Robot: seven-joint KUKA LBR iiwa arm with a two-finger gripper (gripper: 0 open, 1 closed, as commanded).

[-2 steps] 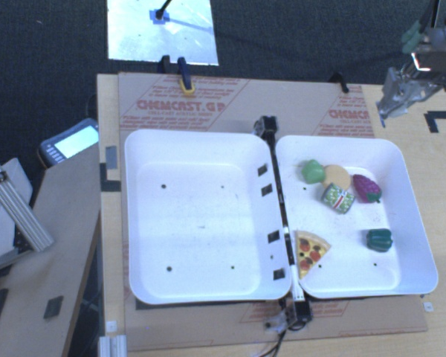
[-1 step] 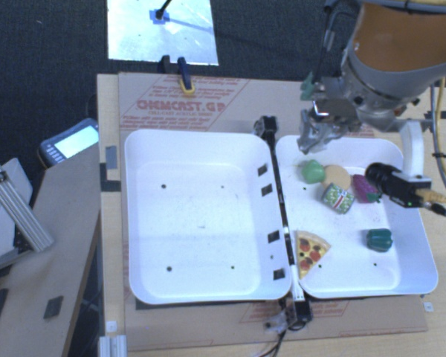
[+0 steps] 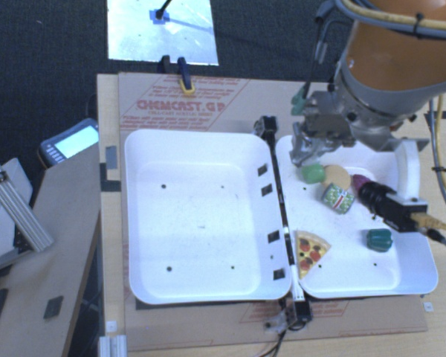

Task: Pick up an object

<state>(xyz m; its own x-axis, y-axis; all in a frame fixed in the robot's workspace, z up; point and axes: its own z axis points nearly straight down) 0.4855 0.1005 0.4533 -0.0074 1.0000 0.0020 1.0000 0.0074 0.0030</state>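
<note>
Pizza slice [image 3: 310, 252] lies low in right bin [image 3: 420, 277] — fingers [image 3: 306, 155] above green ball [image 3: 312, 174], grip unclear.

This looks like a robot lab. A big robot arm [image 3: 401, 43] with cables hangs over a bench [image 3: 201, 99]. Two white bins [image 3: 201, 214] sit side by side on a printed cardboard sheet. A shiny metal plate [image 3: 162, 19] lies on dark carpet at the far side. A small screen [image 3: 70, 143] sits at the left.
</note>
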